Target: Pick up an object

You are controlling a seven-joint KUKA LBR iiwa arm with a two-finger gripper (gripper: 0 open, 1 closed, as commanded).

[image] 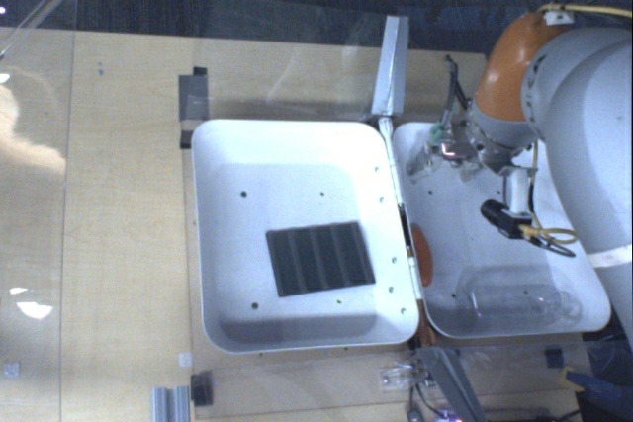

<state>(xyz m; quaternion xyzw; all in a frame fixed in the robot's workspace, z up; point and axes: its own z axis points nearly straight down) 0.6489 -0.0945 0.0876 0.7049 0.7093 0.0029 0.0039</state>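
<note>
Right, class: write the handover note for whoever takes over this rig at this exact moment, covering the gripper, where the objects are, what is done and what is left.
Gripper: over the far left part of the right bin, low inside it; whether it is open or shut can't be made out, and nothing is seen in its grasp.
Objects: dark ridged block lies flat in the left bin; orange object rests against the right bin's left wall; clear bottle lies on its side near that bin's front.
Done: no pick yet.
Left: grasp one object and lift it.

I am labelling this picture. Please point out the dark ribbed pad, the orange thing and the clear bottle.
Pad [320,258]: camera view, middle of its ribbed top.
Orange thing [423,255]: camera view, its visible side by the bin wall.
Bottle [514,299]: camera view, middle of its body.
</note>
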